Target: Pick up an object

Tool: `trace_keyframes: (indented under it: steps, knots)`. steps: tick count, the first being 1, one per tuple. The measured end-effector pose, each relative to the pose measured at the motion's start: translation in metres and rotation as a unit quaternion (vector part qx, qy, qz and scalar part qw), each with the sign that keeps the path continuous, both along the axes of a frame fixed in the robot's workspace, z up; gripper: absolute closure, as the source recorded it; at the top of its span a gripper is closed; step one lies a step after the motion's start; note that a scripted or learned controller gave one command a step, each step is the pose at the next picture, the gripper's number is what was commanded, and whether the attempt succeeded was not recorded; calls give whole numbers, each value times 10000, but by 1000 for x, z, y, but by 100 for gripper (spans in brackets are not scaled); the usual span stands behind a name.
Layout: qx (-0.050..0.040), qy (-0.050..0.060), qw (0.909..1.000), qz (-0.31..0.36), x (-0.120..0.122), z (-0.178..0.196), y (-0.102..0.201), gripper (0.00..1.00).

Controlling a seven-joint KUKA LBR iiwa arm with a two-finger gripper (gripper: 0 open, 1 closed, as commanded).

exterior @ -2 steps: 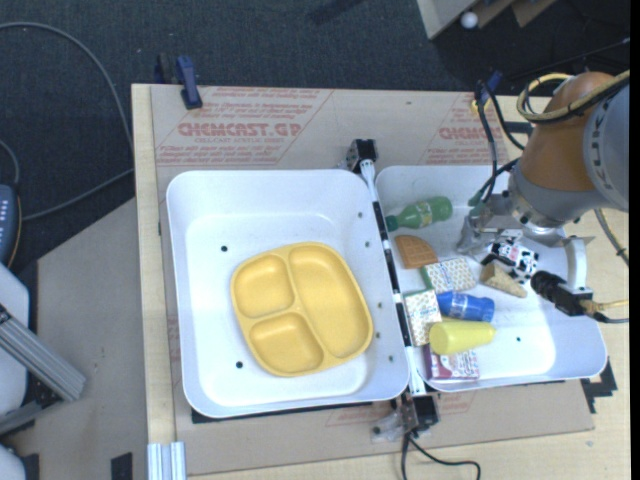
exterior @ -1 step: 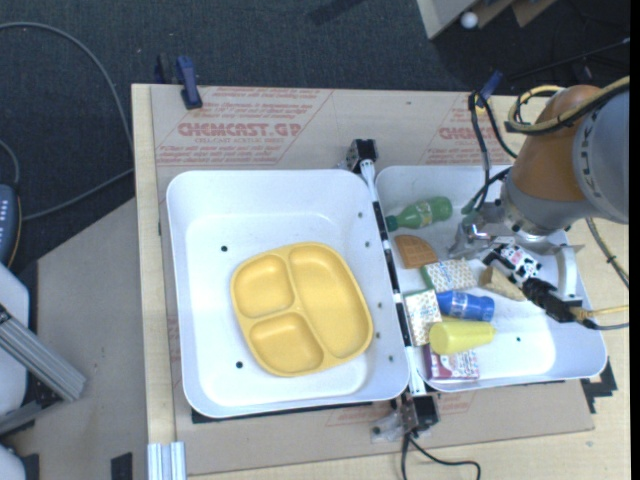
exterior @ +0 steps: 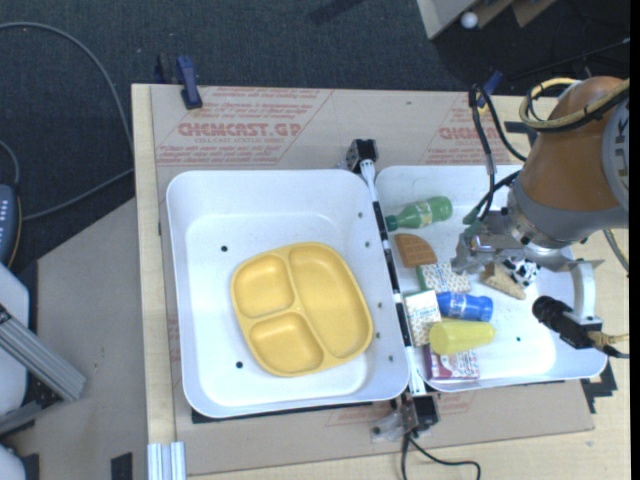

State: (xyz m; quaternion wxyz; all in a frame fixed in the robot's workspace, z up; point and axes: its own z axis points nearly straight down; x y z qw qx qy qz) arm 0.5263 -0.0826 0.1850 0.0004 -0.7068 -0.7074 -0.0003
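My gripper (exterior: pixel 477 255) hangs low over the middle of the right bin (exterior: pixel 452 176), reaching in from the right. Just left of it lies a brown flat piece (exterior: pixel 412 248), with a small patterned card (exterior: pixel 437 276) under it. A green bottle (exterior: pixel 421 212) lies on its side toward the bin's back. In front of the gripper lie a blue can (exterior: pixel 465 306) and a yellow rounded object (exterior: pixel 461 336). A black-and-white spotted item (exterior: pixel 520 268) and a tan piece (exterior: pixel 509 287) sit right beside the gripper, on its right.
The left bin (exterior: pixel 200 208) holds a yellow divided plate (exterior: pixel 301 308). A flat printed packet (exterior: pixel 453 366) lies under the yellow object at the right bin's front edge, and a pale card (exterior: pixel 420 311) leans by the divider. The arm's orange band (exterior: pixel 577 138) looms over the right bin's back right.
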Motion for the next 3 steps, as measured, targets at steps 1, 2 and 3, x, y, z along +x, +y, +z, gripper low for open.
trace_keyframes:
  steps: [1,2,3]
  knots:
    - [0,6,10000,-2,0,0,0,0]
    - [-5,2,10000,-7,24,-101,-17,0]
    - [-7,-4,10000,-1,76,-100,-15,0]
